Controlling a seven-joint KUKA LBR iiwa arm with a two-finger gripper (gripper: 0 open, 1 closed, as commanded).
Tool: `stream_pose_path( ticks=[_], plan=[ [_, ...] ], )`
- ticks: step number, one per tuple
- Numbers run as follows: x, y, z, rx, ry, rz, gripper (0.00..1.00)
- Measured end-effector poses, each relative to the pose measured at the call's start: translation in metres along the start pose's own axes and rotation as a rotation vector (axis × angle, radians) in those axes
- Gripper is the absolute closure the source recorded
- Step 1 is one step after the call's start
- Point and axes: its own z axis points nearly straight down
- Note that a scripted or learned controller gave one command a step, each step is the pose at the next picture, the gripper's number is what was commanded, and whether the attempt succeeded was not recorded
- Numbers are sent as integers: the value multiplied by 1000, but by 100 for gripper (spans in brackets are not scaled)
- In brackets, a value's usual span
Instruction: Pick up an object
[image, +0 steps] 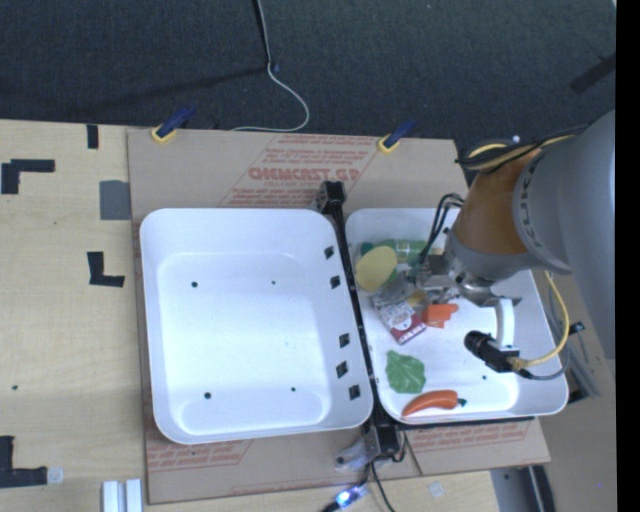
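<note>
We're seeing the gripper (425, 283) hanging low in the right bin (530, 400), among the clutter; jaws' state, we cannot tell.

A single fixed camera hangs above the tabletop (60, 330) and looks down at a slant, far enough off to take in both white bins side by side: the left bin (160, 300) fills the middle of the frame and the right bin (530, 400) sits toward the lower right. The far edge of the tabletop and a dark backdrop (120, 50) run across the top of the frame, while the arm (540, 210) enters from the right edge
</note>
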Motion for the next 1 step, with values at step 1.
stream_pose_path(
  ticks=[1],
  plan=[
    [22,66,3,4,-3,-9,0]
  ],
)
